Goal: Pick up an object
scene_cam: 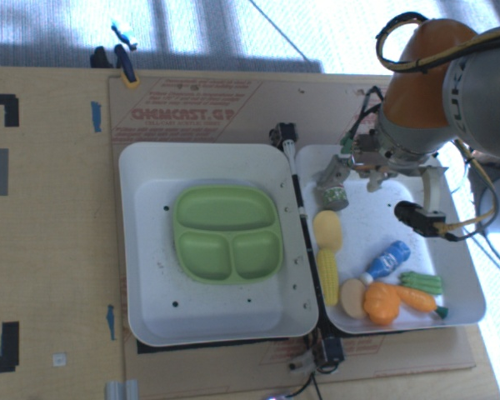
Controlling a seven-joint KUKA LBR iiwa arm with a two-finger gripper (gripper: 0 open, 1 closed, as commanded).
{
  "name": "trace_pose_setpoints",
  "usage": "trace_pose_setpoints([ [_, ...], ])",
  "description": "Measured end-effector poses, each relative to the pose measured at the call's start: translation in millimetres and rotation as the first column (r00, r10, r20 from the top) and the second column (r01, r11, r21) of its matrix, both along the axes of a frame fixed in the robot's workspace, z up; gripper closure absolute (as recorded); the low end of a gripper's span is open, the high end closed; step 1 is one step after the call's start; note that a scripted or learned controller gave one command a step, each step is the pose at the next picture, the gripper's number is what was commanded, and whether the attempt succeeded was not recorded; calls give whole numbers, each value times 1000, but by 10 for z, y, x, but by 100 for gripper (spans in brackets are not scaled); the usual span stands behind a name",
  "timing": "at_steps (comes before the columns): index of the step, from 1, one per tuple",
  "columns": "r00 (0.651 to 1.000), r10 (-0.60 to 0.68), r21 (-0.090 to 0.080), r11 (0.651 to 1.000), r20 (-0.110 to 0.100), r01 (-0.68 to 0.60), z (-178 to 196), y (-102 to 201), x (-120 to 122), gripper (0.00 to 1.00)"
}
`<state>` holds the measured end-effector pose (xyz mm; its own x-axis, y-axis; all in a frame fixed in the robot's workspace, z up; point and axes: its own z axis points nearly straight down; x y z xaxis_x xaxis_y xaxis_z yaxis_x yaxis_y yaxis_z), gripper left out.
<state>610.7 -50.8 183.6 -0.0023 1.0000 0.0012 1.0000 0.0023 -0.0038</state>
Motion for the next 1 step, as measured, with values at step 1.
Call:
trace_pose_setpoints([
  [1,1000,-3,-2,1000,12,3,-957,-457,-45,0],
])
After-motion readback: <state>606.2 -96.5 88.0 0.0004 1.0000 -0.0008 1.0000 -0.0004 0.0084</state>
